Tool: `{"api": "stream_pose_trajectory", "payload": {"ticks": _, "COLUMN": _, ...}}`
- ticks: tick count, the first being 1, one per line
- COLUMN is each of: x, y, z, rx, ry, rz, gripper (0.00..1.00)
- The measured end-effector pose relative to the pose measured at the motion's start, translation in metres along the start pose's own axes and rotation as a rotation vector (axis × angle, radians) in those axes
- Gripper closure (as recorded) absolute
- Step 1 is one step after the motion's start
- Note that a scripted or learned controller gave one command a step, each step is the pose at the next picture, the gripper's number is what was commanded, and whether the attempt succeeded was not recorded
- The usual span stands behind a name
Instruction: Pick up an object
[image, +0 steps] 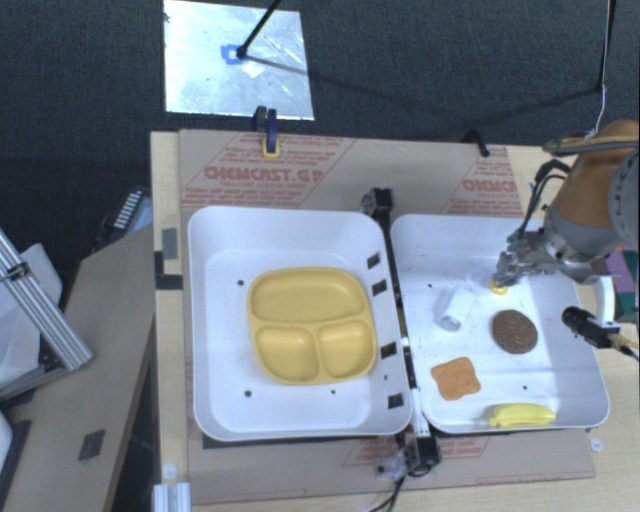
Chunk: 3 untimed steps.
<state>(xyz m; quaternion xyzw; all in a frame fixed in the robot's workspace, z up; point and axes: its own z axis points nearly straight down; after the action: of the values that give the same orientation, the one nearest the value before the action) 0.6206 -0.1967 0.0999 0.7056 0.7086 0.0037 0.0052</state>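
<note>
Yellow piece (497, 288) under jaws (505, 272).

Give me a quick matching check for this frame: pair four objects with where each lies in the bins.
Things:
1. yellow divided tray
2. brown round disc
3. orange square piece
4. yellow banana-like piece

Places:
A. right bin, along the near edge
B. middle of the left bin
C. right bin, just below the gripper
D. right bin, left of the yellow piece and nearer the divider

Pairs: 1-B, 2-C, 3-D, 4-A
</note>
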Motion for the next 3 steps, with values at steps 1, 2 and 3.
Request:
{"api": "stream_pose_trajectory", "payload": {"ticks": 1, "x": 0.001, "y": 0.003, "z": -0.065, "rx": 0.005, "ry": 0.0, "rz": 0.0, "gripper": 1.0}}
{"api": "stream_pose_trajectory", "payload": {"ticks": 2, "x": 0.001, "y": 0.005, "z": -0.12, "rx": 0.005, "ry": 0.0, "rz": -0.001, "gripper": 1.0}}
{"api": "stream_pose_trajectory", "payload": {"ticks": 3, "x": 0.001, "y": 0.006, "z": -0.139, "rx": 0.008, "ry": 0.001, "rz": -0.001, "gripper": 1.0}}
